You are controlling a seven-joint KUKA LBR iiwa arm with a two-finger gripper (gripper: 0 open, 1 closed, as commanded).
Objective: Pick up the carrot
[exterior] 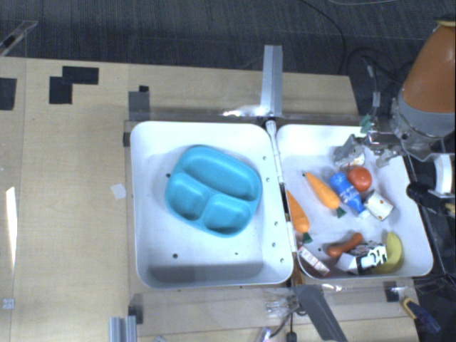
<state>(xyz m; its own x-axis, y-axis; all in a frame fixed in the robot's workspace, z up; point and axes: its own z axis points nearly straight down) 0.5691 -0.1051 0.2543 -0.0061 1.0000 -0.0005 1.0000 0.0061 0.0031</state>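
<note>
Two bins: left bin [153, 262] has the blue tray [212, 189], right bin [313, 144] has the carrot [322, 191] mid-bin beside a blue bottle [347, 191], gripper [367, 147] hovering above them, fingers spread, gripping nothing.

— Bright, even overhead light; soft and slightly low in resolution throughout.
— Glare anywhere?
— Washed out on the white bins [206, 137], with a bright streak at the bench's [64, 212] left edge.
— Shadows?
— Faint grey under the blue tray [212, 189] and along the left bin's near wall. Dim on the dark floor [142, 6] at the top.
</note>
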